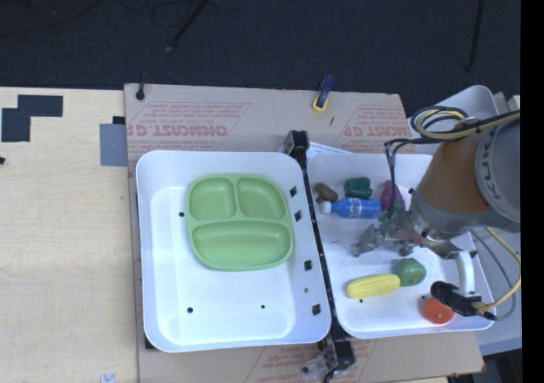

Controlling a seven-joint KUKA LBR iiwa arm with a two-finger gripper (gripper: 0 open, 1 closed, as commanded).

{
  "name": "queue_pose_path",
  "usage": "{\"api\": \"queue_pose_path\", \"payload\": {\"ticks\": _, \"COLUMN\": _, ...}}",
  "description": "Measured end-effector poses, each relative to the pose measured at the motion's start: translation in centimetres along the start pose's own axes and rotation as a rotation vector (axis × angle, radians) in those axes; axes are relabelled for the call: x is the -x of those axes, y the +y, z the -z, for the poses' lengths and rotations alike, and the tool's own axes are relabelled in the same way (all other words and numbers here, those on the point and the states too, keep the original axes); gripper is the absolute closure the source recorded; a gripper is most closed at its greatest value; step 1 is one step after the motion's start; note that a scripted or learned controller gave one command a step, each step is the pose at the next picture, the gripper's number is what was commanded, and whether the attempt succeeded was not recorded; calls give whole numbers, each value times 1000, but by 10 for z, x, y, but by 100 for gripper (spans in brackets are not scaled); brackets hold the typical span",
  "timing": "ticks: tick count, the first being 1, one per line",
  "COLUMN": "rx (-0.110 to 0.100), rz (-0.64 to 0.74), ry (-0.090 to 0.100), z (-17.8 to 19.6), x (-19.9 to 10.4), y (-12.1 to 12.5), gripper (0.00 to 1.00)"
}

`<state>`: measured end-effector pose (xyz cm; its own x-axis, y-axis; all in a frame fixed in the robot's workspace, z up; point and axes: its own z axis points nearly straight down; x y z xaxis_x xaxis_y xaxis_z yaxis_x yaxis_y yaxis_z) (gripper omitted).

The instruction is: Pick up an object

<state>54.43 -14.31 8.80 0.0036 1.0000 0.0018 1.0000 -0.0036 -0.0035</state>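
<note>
Corn (372, 286), yellow and lying on its side, sat in the lower middle of the right bin (361, 318). A green lump (411, 271) was just beside its right end, and an orange lump (437, 312) lay further down toward the bin's lower right corner. Higher up in the same bin a blue bottle (357, 208) lay on its side, its white cap pointing left toward a brown piece (325, 193) that sat close to the wall between the bins. A dark green piece (358, 187) lay just above the bottle, and a purple piece (391, 196) sat to the bottle's right, partly hidden by the arm (463, 186). The arm reached in from the right, and its gripper (371, 243) was low over the bin floor between the bottle and the corn, apart from both as far as the view showed. Whether the gripper was open or closed could not be told, since its metal parts blurred together at that slant. The left bin (146, 245) held a light green plate (240, 222) with three compartments, lying flat in the bin's upper half. Both bins stood side by side on a cardboard sheet (212, 122) laid over the pale bench (59, 228).
</note>
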Motion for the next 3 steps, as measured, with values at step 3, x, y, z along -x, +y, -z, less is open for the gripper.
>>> {"api": "queue_pose_path", "payload": {"ticks": 3, "rx": -2, "rz": 3, "ry": 0, "z": 104, "x": 10, "y": -1, "gripper": 100}}
